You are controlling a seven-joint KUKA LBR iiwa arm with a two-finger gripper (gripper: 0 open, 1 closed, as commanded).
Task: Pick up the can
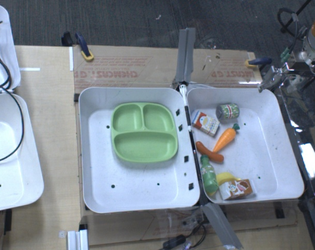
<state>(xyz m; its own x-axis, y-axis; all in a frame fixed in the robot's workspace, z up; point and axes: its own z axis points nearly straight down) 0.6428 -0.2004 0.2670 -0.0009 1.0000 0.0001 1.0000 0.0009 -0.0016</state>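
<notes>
Can: small green-labelled metal can (227,112) lying on its side, upper part of right shallow white plastic bin (285,139), nr the back wall.
Nearby: white/orange carton w/ picture (205,123) just left of can; orange plastic carrot w/ green top (226,138) just below can, tilted.
Further down bin: red-orange sausage-shaped toy (209,152) beside carrot's tip; green plastic bottle (209,175) along left wall; yellow banana-like piece (227,178) & small brown/white box (236,189) at front, touching or v. close.
Gripper: two-finger metal gripper (272,79) at upper right, over bin's back-right corner, well apart from can. Nothing seen btwn fingers; open or together – cannot tell, too small/cluttered.
Left bin: white bin (95,155) w/ light green three-compartment plastic plate (144,132), sitting toward back.
Bench: tan bench top (48,87); cardboard sheet w/ red print (121,66) behind bins.
</notes>
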